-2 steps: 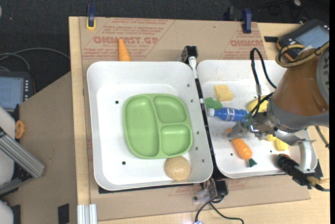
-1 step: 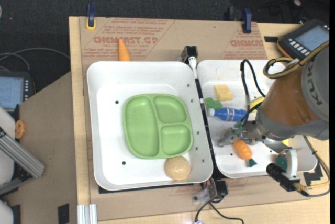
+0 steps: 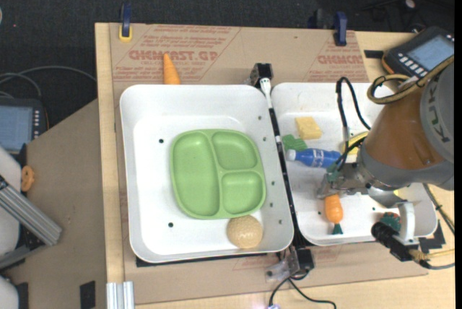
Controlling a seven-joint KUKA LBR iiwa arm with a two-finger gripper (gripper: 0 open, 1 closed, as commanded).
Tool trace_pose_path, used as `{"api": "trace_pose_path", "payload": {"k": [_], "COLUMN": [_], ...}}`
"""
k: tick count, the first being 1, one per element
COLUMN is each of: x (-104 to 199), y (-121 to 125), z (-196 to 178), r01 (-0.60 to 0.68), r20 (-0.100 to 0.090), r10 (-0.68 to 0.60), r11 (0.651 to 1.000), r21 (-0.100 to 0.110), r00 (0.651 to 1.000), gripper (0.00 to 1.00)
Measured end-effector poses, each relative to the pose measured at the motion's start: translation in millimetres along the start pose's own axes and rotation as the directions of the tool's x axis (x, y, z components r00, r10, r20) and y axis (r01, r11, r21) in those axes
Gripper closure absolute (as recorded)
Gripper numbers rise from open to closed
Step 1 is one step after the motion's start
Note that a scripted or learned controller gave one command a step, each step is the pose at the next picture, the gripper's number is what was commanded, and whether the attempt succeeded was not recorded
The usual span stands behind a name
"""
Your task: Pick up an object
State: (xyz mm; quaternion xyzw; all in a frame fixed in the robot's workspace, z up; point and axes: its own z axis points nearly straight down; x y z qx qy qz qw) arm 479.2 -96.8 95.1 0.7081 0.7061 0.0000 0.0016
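In the right bin [image 3: 310, 232] lie a yellow block [image 3: 308, 128], a blue bottle [image 3: 315, 157] with a white cap and a green piece beside it, and a small orange carrot [image 3: 333, 210] with a green stem. My gripper [image 3: 327, 189] reaches in from the right and hangs low over the bin, just above the carrot's upper end and below the bottle. The grey and orange arm hides the right part of this bin. The left bin [image 3: 144, 156] holds a green divided plate [image 3: 216, 172] and a tan round roll [image 3: 245, 231] at its front.
An orange cone-shaped piece [image 3: 170, 69] lies on the bench behind the left bin. Blue clamps [image 3: 126, 23] hold the board at the back. A hand-held control unit [image 3: 422, 55] and cables sit at the right. A black bracket [image 3: 261, 74] sits between the bins.
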Motion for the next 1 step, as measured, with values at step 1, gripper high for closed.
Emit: {"api": "trace_pose_path", "payload": {"k": [1], "x": [68.1], "y": [31.8], "z": [-95.1], "r01": [0.012], "r20": [-0.003], "r10": [-0.012], "r11": [1.000], "r21": [-0.010], "r00": [1.000], "gripper": [1.00]}}
